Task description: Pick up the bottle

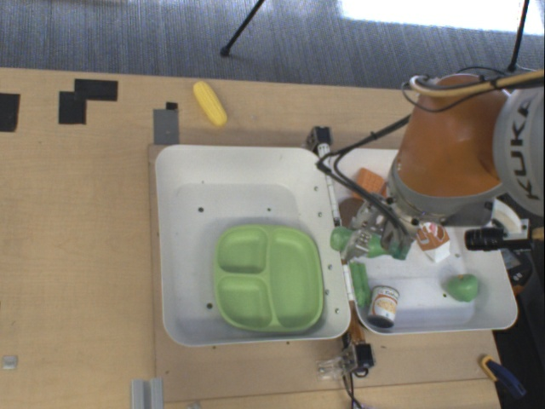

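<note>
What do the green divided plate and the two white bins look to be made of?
Green divided plate: likely moulded plastic, matte, with an even colour and soft rounded compartment edges. White bins: apparently thin formed plastic, smooth and slightly glossy, with rounded corners and a rolled rim.

Gripper (pixel 375 239) low over the right bin's (pixel 498 313) left edge — green bottle (pixel 343 240) right beside it, a can (pixel 384 305) just below. Green divided plate (pixel 268 277) sits in the left bin (pixel 183 228); a yellow corn cob (pixel 209 103) lies on the bench (pixel 77 254).
</note>
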`<state>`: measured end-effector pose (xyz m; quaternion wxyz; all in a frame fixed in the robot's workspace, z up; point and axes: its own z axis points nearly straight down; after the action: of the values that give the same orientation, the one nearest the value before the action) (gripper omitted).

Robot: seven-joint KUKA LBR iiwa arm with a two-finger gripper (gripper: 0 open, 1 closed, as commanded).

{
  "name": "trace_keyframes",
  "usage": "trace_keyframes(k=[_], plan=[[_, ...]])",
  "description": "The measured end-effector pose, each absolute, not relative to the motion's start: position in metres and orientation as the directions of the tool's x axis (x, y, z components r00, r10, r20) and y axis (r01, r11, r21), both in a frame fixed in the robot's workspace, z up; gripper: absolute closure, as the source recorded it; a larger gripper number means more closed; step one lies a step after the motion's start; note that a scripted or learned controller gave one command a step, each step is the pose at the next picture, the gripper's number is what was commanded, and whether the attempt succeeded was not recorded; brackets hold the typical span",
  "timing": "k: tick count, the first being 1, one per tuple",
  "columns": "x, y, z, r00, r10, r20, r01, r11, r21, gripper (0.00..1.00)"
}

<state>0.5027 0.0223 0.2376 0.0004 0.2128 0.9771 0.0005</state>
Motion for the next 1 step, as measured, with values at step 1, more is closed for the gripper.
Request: trace_keyframes(k=[1], plan=[[0.4880,0.0922,0.2149,-0.843,0.538,-0.001,0.538,0.843,0.001,1.00]])
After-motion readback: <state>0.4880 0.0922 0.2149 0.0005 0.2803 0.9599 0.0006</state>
